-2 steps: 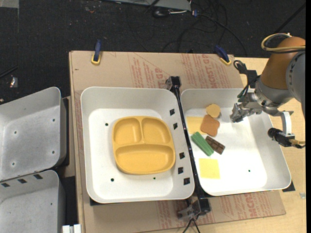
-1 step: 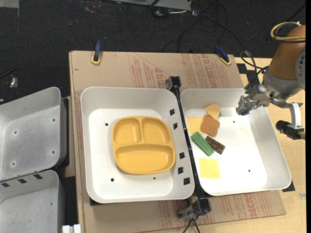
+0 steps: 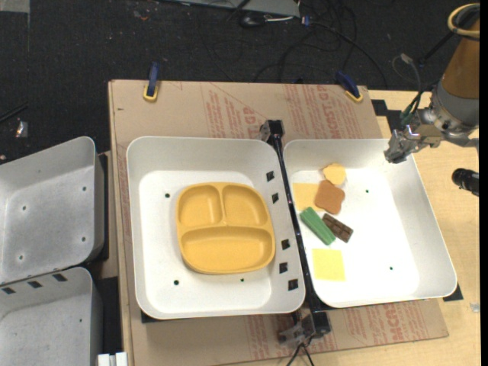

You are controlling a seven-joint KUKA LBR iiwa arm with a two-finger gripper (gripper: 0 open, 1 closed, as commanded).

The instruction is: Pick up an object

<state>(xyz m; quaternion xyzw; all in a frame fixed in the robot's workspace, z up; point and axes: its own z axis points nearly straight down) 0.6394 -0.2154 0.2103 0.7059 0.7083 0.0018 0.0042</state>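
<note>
Over the right shallow white plastic bin (image 3: pixel 427 227), your grey arm's jaws (image 3: pixel 396 152) hang at the far right corner, above the rim, w/ nothing visibly held; whether they're parted or closed you can't tell from this angle. Judged from that, the pick hasn't begun: no object lifted, approach and grasp both left to do. Candidates sit clustered at the bin's left side, well apart from the jaws: a small round orange-yellow piece (image 3: pixel 334 174), a brown toast-shaped slab (image 3: pixel 329 197) touching it just below, a pale yellow flat square (image 3: pixel 304 195) partly under the slab, a green oblong block (image 3: pixel 316 226) lying at a slant, a dark brown bar (image 3: pixel 338 227) right beside it, and a bright yellow flat square (image 3: pixel 329 264) nearer the front, lying alone. That last one looks the least crowded target, though thin; the others touch or overlap, so a grab there may nudge neighbours. The left white bin (image 3: pixel 145 227) holds a yellow three-compartment plastic plate (image 3: pixel 226 228). Both bins rest on a cardboard-covered counter (image 3: pixel 213 109), clamped at the far edge.
</note>
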